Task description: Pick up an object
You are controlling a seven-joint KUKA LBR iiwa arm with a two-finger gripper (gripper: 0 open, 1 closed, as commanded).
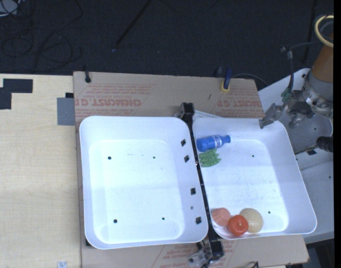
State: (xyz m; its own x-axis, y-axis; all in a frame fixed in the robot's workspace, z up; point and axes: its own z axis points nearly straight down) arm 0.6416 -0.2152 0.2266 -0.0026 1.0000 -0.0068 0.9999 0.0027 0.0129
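Note:
The right bin [282, 172] holds several small things. A blue bottle [212, 143] lies on its side near the bin's far left corner, with a green leafy piece [209, 159] just in front of it. At the near left corner a red round object [238, 225], a beige round object [252, 219] and a salmon-pink object [219, 215] sit bunched together. My gripper [282, 118] hovers above the bin's far right corner, open, with nothing between its fingers and well away from all the objects.
The left bin [92, 149] stands beside the right one, separated by a black divider rail [193, 172]. Both rest on a cardboard sheet [131, 94] on the wooden bench. A blue and yellow clamp [226, 80] is at the cardboard's far edge.

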